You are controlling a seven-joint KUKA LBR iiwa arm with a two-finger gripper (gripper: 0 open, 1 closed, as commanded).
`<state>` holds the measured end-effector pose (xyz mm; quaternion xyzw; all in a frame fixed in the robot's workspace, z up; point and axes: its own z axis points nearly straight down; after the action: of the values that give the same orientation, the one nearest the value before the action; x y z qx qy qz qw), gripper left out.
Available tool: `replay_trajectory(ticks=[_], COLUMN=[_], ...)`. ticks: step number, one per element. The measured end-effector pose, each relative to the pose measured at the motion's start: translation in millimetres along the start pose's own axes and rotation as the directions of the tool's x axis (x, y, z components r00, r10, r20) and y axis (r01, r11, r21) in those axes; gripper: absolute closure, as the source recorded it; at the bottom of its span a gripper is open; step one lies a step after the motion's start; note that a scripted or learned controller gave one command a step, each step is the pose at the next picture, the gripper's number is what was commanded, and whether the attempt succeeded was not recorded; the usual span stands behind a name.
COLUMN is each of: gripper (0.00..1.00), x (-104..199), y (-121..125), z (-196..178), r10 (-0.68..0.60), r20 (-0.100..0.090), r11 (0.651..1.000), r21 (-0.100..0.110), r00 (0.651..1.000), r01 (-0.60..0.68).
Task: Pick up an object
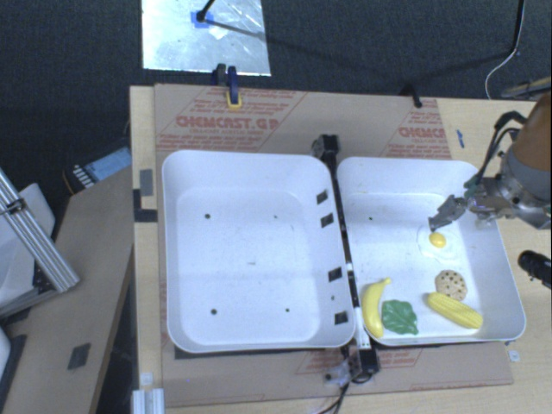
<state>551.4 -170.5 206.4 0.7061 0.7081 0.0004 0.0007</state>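
Yellow egg yolk piece seen just under gripper; finger state cannot be told. Cookie, corn, banana, green leaf spotted farther below.

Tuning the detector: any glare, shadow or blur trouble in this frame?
Camera view: the foil sheet above the bench glares bright; the right bin is evenly lit and its toys cast short, soft shadows; the gripper near the small yellow ball looks soft, with fine detail lost.
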Motion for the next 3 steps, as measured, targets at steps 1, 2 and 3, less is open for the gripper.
replay_trajectory(ticks=[1,2,3], gripper=[0.00,0.00,0.00], x=[72.9,135.5,149.9], y=[-24.4,-65.1,-59.9], z=[-257.5,-334.7,-329.1], r10=[-0.007,-0.009,-0.003], r20=[0.002,-0.002,-0.001], r11=[1.000,1.000,1.000], r21=[-0.021,-0.011,-0.002], r00=[1.000,1.000,1.000], r01=[0.007,0.009,0.003])
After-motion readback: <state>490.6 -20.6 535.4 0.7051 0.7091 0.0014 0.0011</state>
